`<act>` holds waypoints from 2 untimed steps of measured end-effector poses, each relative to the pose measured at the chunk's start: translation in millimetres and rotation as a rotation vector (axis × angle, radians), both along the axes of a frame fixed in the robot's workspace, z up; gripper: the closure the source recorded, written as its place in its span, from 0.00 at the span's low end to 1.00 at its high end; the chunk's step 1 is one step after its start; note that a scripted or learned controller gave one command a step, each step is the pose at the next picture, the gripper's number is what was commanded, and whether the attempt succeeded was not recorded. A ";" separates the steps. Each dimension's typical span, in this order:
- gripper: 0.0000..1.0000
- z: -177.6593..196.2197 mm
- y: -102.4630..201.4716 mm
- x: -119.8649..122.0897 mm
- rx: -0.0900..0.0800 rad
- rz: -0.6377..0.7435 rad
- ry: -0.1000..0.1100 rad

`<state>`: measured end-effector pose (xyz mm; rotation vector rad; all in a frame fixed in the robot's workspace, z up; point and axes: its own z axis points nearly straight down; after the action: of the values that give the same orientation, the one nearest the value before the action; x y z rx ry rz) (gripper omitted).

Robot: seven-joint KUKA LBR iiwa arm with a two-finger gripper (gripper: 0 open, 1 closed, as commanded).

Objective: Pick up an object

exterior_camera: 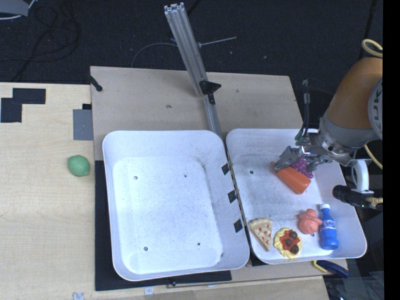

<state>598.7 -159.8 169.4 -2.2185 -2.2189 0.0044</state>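
Observation:
In the right bin [262, 144] an orange block [294, 179] lies tilted, with a small purple object [305, 165] touching its upper edge. My gripper [295, 160] is down in the bin directly over these two, at the block's upper end. The grey arm with its orange band [353, 99] comes in from the right. Whether anything is held is hidden by the gripper body. Along the bin's front lie a pizza slice [261, 232], a round red-and-yellow toy [287, 242], a pink toy [308, 220] and a blue bottle [327, 228].
The left bin [119, 149] sits beside the right one, joined by black clips. A green ball [79, 165] rests on the bench at far left. A metal rail [190, 49] slants up behind the bins.

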 end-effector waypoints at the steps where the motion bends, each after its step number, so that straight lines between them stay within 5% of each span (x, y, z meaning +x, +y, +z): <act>1: 0.00 -46.0 1.6 0.4 -0.002 0.000 -0.011; 2: 1.00 -37.8 0.7 -0.9 -0.001 -0.002 -0.007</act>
<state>597.8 -159.1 131.6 -2.2251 -2.2210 -0.0021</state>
